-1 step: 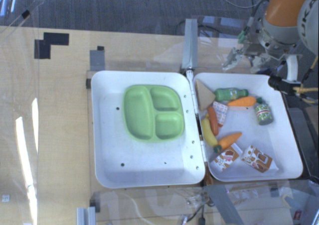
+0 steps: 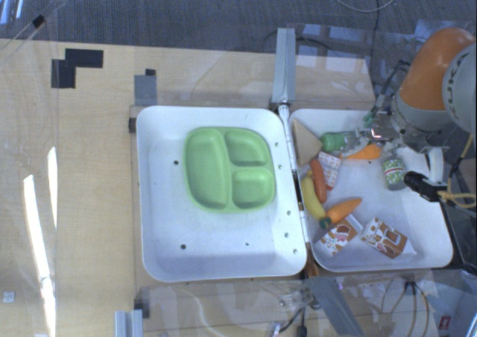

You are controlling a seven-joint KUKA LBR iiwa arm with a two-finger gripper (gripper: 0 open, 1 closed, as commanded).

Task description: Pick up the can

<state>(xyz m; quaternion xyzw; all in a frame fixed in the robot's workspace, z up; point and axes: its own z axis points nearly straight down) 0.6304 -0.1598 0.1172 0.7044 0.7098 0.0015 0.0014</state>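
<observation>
Looking down at a slant, the camera view shows the can (image 2: 394,173) lying in the right bin (image 2: 440,253), close to that bin's right wall and toward its far half, apart from the other items. It appears small, with a green-and-white label, resting on its side or tilted; which cannot be told. As a judgement, the can is likely light and rigid, with a smooth curved wall that may roll or slip; a hold across the middle of its body, fingers square to its axis, seems the safest.

The gripper (image 2: 378,128) hangs over the far right part of the right bin, beside a green bottle (image 2: 335,140) and an orange carrot (image 2: 364,153), near the can but not touching it. Whether the end effector is apart or together cannot be told, and nothing is seen held.

The right bin also holds a second carrot (image 2: 343,209), a reddish-orange carrot (image 2: 318,180), a yellow banana (image 2: 312,199), a small red-and-white packet (image 2: 329,165), and two flat printed cartons (image 2: 384,237) near its front edge.

The left bin (image 2: 164,253) carries a green divided tray (image 2: 227,168) near its centre.
</observation>
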